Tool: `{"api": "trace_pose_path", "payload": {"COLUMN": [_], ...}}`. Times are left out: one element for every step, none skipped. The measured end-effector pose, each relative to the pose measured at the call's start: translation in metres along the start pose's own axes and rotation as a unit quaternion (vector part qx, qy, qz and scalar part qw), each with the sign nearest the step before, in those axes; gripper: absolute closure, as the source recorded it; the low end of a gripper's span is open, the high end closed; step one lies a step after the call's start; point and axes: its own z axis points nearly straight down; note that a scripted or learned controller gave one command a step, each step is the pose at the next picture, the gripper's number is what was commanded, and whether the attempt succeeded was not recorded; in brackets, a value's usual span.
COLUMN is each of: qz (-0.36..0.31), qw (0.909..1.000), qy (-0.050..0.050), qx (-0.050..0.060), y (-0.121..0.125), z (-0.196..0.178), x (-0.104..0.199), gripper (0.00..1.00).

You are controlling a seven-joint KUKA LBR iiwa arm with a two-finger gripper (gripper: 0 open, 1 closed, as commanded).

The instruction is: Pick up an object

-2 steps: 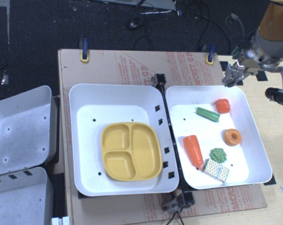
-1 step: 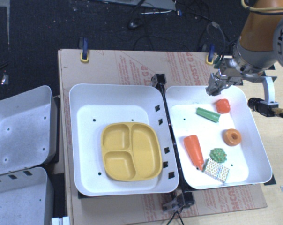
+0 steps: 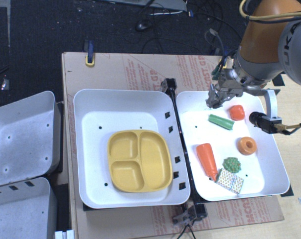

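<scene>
Pincer is hanging over R bin, at approx 11 o'clock of bin floor. Can't tell how far open it is, nor whether it's touching anything. Grey arm w/ orange band is reaching in from 2 o'clock.

Pickable objs are all sitting in R bin:
- green cylinder is lying tilted just beside pincer, at its 5 o'clock, apart from it.
- red lump is sitting at pincer's 4 o'clock, just beside cylinder's far end.
- orange ring is lying near bin's 3 o'clock side, on its own.
- carrot is lying lengthwise at bin's 7 o'clock, thick end toward 12.
- green knobbly piece is resting at carrot's 3 o'clock, near it.
- patterned packet is lying at 6 o'clock, touching the knobbly piece and carrot tip.

L bin is holding yellow divided plate, three compartments, sitting toward 5 o'clock of that bin.
</scene>
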Motion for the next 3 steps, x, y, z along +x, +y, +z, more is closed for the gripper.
{"api": "trace_pose_path", "payload": {"qz": [0.0, -0.001, 0.0], "qw": [1.0, 1.0, 1.0], "qy": [0.0, 0.0, 0.0], "qx": [0.001, 0.001, 0.001], "y": [-0.012, -0.03, -0.057], "z": [0.017, 0.018, 0.019], "x": [0.047, 0.102, 0.145], "gripper": [1.0, 1.0, 1.0]}}
